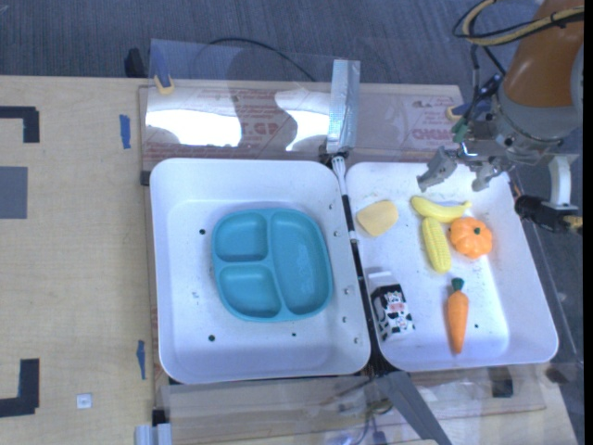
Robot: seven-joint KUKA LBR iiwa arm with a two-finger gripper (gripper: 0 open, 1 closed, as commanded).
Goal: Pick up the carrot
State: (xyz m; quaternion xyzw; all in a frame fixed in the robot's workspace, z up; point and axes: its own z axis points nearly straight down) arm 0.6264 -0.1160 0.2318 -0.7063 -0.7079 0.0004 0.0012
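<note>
Camera view: claw (460, 170), released and grasping nothing, hovers well above carrot (457, 318); descending, it may strike pumpkin (471, 237) or corn (435, 243) between (both crowd the path).

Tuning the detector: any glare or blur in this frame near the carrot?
Camera view: strong glare on the shiny panel behind the bins; the carrot is evenly lit and sharp, with a soft shadow; the pincer looks slightly soft at the far edge of the right bin.

Bare bin floor (491, 295) around carrot (457, 315)
</note>
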